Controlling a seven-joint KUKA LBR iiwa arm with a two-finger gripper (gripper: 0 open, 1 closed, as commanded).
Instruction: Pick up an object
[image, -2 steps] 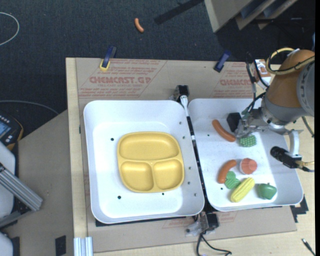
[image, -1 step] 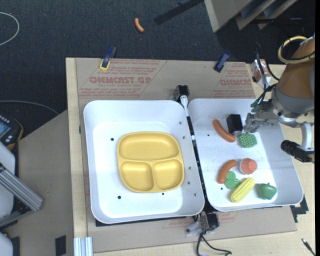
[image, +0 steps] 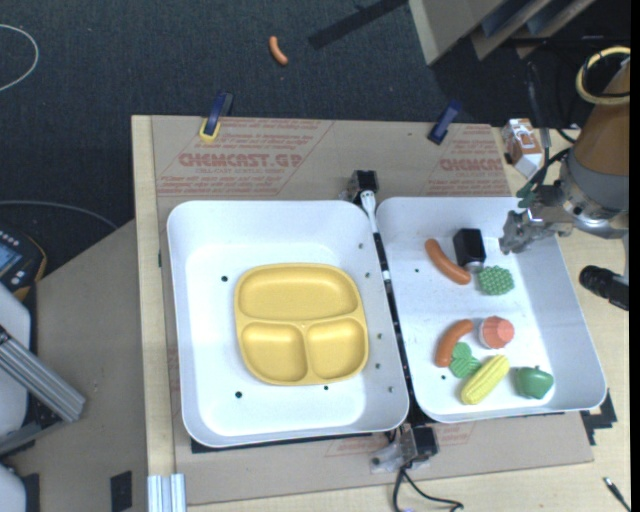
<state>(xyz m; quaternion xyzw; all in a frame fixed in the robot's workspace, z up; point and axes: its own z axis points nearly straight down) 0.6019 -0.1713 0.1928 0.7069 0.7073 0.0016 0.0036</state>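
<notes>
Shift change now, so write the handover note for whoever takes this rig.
Gripper: over the right bin's upper right part, nothing seen between its fingers.
Things: the toy foods, among them two sausages, corn and a green pepper, plus a black block, all lie in the right bin. The yellow tray sits in the left bin.
Done: nothing lifted.
Left: grasp and raise one object.

You've got dark carpet (image: 150, 60) all around the bench, a small orange bit (image: 278, 49) lying on it, and a thin cable (image: 22, 40) looping top left.
</notes>
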